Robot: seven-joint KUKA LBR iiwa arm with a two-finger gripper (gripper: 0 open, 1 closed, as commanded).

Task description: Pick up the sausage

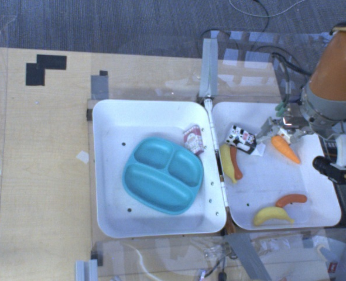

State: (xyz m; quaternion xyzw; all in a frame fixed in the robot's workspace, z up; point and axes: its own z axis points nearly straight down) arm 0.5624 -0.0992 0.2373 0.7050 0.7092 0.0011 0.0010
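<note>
Two reddish-brown sausage-like pieces lie in the right bin [331,215]. One sausage [236,163] lies lengthwise against a yellow banana [226,165] near the bin's left wall. The other sausage [291,199] is curved and rests near the front, just above a second banana [271,216]. My gripper [281,133] hangs at the back right of this bin, over the thick end of an orange carrot [286,148]. Its fingers are spread open, with nothing lifted between them. Both sausages are well apart from the gripper.
A black-and-white patterned carton [240,139] lies left of the gripper. The left bin [108,157] holds a blue divided plate [163,174] and a small red-and-white packet [194,139]. The arm's grey and orange body [336,69] looms over the right bin's back right corner.
</note>
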